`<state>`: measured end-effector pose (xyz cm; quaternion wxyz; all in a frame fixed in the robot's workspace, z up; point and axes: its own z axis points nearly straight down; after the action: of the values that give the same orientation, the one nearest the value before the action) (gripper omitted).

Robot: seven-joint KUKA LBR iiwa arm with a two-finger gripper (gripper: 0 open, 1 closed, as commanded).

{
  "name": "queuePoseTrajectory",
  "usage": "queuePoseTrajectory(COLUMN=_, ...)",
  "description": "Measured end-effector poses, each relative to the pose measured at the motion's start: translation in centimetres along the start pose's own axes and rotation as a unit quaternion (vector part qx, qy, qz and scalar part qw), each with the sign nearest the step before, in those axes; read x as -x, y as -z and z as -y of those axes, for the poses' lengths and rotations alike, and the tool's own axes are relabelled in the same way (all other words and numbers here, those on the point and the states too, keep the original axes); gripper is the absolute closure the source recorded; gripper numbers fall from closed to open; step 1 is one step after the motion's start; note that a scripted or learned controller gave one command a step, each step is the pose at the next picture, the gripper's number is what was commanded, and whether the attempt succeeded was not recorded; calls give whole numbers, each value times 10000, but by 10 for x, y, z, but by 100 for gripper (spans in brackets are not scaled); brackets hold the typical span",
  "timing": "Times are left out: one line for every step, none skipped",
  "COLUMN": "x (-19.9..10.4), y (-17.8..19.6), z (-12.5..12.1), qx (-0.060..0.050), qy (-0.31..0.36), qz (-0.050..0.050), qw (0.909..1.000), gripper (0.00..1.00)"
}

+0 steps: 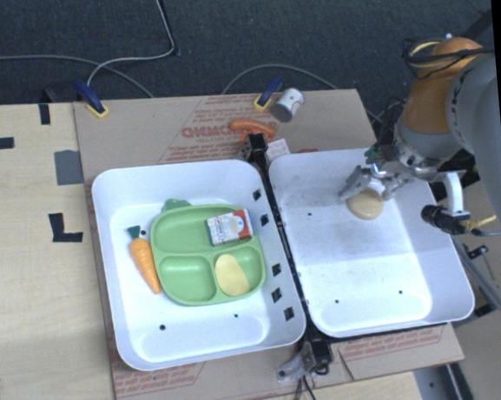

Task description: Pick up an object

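Tan and round, a small potato-like lump (365, 206) sits in the right bin (372, 289), near its top wall. My tool (373, 184) is right over it, at the end of the grey and orange arm (438, 104) that comes in from the right. I see the tool's fingers (354, 182) spread out wide just above the lump and touching its top edge, or very close to it. I cannot see the lump held between them, so I will not say it is picked up yet.

I think the lump is light and fairly hard, like a toy food. Its skin looks smooth, so it could slip or roll away if I pinch it off to one side. I would put one finger on each side of its fat middle and squeeze gently.

In the left bin (136, 335) there is a green tray (185, 244) with a little box (228, 227) and a yellow oval thing (232, 276) on it. An orange toy carrot (144, 263) lies just beside the tray. Both bins rest on brown cardboard (140, 135) on the worktop.
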<state>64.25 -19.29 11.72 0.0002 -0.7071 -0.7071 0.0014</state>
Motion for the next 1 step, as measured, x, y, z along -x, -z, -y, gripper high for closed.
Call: queuePoseTrajectory(x=-8, y=-25, z=-13, qx=59, qy=1, qz=32, qw=10000, gripper=0)
